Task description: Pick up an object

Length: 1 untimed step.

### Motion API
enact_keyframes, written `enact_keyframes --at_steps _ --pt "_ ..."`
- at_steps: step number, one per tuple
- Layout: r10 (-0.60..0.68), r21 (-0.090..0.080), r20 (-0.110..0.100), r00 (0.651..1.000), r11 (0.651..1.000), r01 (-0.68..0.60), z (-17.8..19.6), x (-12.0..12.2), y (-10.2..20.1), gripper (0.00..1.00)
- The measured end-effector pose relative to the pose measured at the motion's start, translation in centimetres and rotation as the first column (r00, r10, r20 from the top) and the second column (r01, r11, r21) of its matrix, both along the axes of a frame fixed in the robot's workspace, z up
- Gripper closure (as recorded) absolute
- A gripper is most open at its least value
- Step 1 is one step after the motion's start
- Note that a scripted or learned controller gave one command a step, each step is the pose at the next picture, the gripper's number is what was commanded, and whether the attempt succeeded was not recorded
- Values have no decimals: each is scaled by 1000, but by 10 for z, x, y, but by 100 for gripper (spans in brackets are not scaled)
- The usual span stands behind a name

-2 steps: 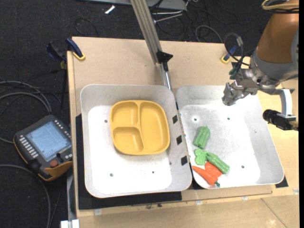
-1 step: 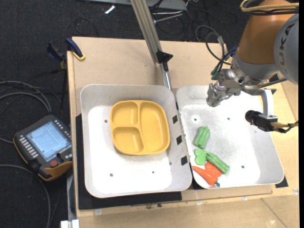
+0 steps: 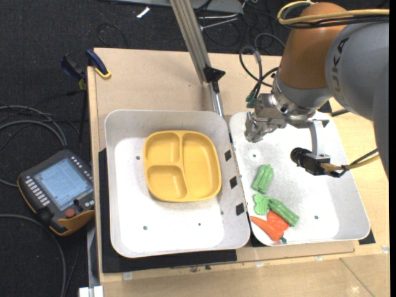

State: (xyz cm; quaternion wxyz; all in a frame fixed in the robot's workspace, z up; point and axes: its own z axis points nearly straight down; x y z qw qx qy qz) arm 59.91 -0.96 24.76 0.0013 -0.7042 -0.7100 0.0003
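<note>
In the right bin (image 3: 346, 184) lie three toy vegetables. A green ridged piece (image 3: 263, 178) rests near the bin's left side. Below it sit a green leafy piece (image 3: 278, 210) and an orange carrot (image 3: 270, 226) at the front left corner. My gripper (image 3: 255, 132) hangs over the bin's back left part, above and a little left of the ridged green piece. Nothing shows between its fingers, and their spread is too small to read.
The left bin (image 3: 124, 166) holds a yellow divided plate (image 3: 183, 166). A metal pole (image 3: 192, 33) slants across the back. A black fitting (image 3: 309, 161) on the arm hangs over the right bin. A teach pendant (image 3: 59, 190) lies left of the bench.
</note>
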Motion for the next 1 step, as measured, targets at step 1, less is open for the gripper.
enact_keyframes --at_steps 1 --pt "1 0 1 1000 1000 -1 -5 1 62 100"
